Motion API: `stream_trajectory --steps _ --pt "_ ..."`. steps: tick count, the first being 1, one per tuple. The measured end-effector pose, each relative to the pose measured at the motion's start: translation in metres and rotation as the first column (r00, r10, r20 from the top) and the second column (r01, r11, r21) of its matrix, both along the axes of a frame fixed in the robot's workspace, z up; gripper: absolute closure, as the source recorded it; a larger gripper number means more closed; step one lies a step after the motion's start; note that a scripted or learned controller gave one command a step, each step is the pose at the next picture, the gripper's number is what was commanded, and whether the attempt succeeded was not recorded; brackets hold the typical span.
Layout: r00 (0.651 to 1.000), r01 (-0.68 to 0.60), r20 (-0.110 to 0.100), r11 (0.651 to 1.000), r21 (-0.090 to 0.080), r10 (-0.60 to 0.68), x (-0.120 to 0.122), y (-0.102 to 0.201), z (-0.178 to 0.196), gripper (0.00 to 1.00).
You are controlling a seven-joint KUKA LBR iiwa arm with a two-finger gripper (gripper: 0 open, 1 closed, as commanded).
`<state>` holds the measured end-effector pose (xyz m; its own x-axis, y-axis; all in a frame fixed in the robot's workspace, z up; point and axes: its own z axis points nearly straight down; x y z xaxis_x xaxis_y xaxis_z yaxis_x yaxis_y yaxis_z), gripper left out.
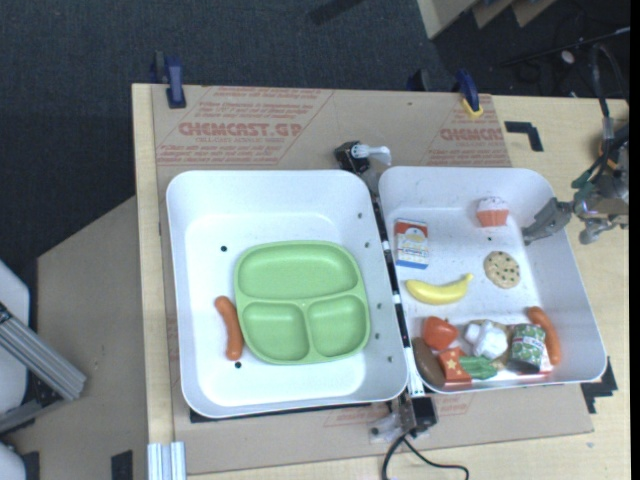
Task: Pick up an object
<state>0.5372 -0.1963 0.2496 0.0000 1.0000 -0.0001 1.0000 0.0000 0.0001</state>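
The right bin (560, 268) holds a pile of toy foods. A white carton with a red label (411, 244), a pink cupcake (491, 211), a chip cookie (502, 269) and a yellow banana (438, 289) lie apart in its middle. Along the front wall crowd a red pepper (438, 330), a red box (455, 366), a white lump (487, 338), a green-labelled can (527, 348) and an orange sausage (546, 332). My gripper (570, 218) hangs at the far right, over that bin's right rim, to the right of the cupcake and touching none of the foods.
The left bin (195, 208) carries a green divided plate (300, 301) with an orange hot dog (231, 327) lying to its left. A black and white fitting (360, 154) sits behind the gap between the bins. Blue clamps (175, 78) hold the cardboard sheet at the back.
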Motion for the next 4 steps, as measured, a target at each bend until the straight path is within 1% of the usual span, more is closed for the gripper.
stream_trajectory --steps 1,2,3,4 --pt "1.000 0.005 -0.016 1.000 0.005 -0.005 -0.064 -0.013 -0.123 0.00" --pt "1.000 -0.005 0.009 1.000 -0.005 0.005 0.031 0.027 -0.162 0.00" --pt "1.000 -0.002 0.008 1.000 -0.002 0.002 0.115 -0.019 -0.163 0.00" --pt "1.000 -0.003 -0.002 1.000 0.002 0.003 0.119 0.026 -0.165 0.00"
